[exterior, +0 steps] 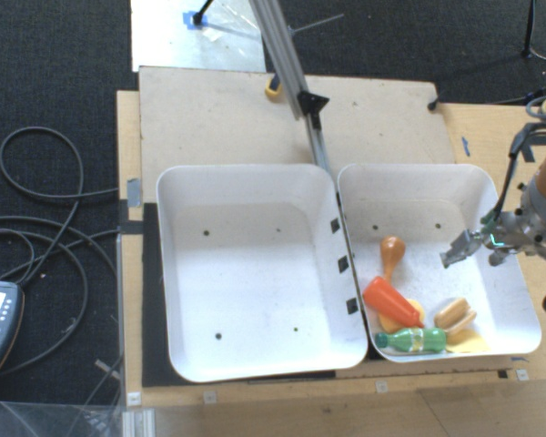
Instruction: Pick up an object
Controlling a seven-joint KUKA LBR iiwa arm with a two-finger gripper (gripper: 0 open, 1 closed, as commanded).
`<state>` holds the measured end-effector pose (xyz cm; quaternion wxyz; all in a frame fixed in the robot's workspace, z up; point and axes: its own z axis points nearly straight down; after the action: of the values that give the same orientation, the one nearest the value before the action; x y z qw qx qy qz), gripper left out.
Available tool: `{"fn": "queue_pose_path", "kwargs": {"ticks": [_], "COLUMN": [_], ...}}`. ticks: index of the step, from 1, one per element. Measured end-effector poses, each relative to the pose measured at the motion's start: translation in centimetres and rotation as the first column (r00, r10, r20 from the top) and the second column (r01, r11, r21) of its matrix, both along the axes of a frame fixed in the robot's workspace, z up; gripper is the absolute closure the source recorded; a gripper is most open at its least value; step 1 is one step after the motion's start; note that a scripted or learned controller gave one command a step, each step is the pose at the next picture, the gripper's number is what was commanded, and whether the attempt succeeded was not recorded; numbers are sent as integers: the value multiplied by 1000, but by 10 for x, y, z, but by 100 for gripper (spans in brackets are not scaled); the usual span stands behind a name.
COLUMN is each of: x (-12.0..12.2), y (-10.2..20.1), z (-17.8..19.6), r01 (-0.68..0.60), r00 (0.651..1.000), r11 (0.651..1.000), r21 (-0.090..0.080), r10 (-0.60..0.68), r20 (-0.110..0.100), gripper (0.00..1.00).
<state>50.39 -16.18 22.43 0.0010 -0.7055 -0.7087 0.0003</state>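
So the end effector [461, 247] is hanging over the right bin [419, 189], near its right wall, and I can't tell how it's set, but nothing's in it. The toys are all sitting at the bin's front: an orange carrot [389, 299], a green bottle [412, 340], a hot dog [455, 314] and a small orange drumstick-looking thing [392, 252] just behind them.

A robotics lab is indicated: two white bins [246, 189] on a plywood table [364, 107], loose cables [36, 189] on dark carpet [55, 53].
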Motion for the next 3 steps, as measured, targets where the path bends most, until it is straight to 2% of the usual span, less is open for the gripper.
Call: {"fn": "queue_pose_path", "kwargs": {"ticks": [1, 2, 3], "x": [1, 0, 5], "y": [0, -3, -5], "z": [1, -61, -104], "r01": [2, 4, 4], "r00": [1000, 1000, 1000], "r11": [1000, 1000, 1000], "r21": [-1, 0, 0], "r10": [-2, -4, -4], "r20": [3, -2, -1], "gripper": [0, 0, 0]}}
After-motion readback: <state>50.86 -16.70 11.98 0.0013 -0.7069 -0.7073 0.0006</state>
